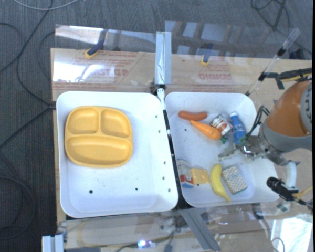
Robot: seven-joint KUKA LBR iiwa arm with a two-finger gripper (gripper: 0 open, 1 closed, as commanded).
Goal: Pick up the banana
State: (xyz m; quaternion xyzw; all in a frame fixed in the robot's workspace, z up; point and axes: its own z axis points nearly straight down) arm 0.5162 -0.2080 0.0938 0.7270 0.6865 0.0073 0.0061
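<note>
On the table (63, 67), the right bin (252, 105) holds the banana (217, 181) near its front edge. The hand (240, 150) hovers behind the banana, apart from it; I cannot tell its opening.

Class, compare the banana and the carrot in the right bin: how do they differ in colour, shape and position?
The banana is yellow; the carrot is orange. The banana curves, while the carrot is straight and tapers to a point. The banana lies near the bin's front edge, running front to back beside a speckled sponge; the carrot lies farther back, slanted, just below a hot dog sausage. Both are elongated food items lying flat in the right bin.
</note>
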